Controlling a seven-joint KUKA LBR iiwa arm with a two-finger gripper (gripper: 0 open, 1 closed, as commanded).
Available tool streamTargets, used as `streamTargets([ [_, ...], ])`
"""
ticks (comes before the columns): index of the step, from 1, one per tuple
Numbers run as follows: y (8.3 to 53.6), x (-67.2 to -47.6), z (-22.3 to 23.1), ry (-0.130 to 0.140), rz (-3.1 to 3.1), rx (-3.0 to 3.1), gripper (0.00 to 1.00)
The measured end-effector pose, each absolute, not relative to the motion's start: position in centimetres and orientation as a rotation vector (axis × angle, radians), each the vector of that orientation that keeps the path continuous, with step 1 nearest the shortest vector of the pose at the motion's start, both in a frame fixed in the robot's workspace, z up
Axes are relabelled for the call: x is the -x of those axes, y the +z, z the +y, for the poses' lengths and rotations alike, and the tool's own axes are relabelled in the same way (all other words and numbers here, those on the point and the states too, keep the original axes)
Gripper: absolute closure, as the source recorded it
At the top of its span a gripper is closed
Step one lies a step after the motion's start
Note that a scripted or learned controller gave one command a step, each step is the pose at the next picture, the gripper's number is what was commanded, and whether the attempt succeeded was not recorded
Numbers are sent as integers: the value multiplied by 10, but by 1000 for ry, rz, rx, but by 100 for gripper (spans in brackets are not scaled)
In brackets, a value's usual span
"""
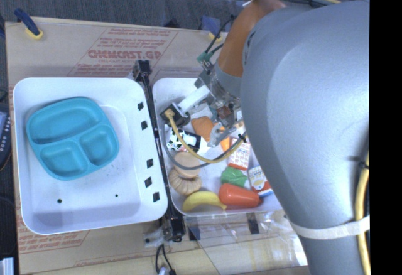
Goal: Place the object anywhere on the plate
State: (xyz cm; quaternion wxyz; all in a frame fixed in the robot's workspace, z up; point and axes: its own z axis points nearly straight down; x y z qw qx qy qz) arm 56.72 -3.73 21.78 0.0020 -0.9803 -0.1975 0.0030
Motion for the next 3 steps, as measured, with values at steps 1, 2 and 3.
streamTargets([
  [1,218,-567,-37,9,-620,3076,0],
  [2,218,-567,-37,9,-620,3076,0],
  [3,218,-567,-37,9,-620,3076,0],
])
